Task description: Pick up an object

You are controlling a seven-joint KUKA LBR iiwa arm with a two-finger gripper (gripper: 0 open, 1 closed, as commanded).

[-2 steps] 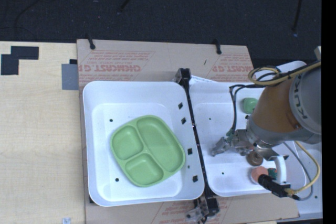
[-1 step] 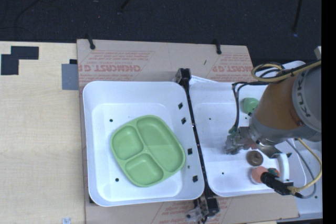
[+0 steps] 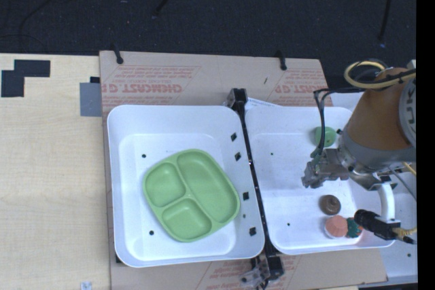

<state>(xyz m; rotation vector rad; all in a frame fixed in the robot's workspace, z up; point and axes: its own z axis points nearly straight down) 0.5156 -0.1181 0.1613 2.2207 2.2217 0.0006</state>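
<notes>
Gripper poised low in right bin; finger spread cannot be told, nothing seen held. Brown disc just beside it, toward near rim. Risk: closure beside disc, missed grasp.

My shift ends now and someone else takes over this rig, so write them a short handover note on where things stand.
Gripper: low over the right white bin, near its middle; nothing visibly held, finger state unclear.
Right bin holds a small brown round disc, a pink round object with a dark green piece beside it near the front right corner, and a light green object partly behind the arm.
Left white bin: a green three-compartment plastic plate.
Done: no pick visible.
Left: grasp and lift one object.
</notes>
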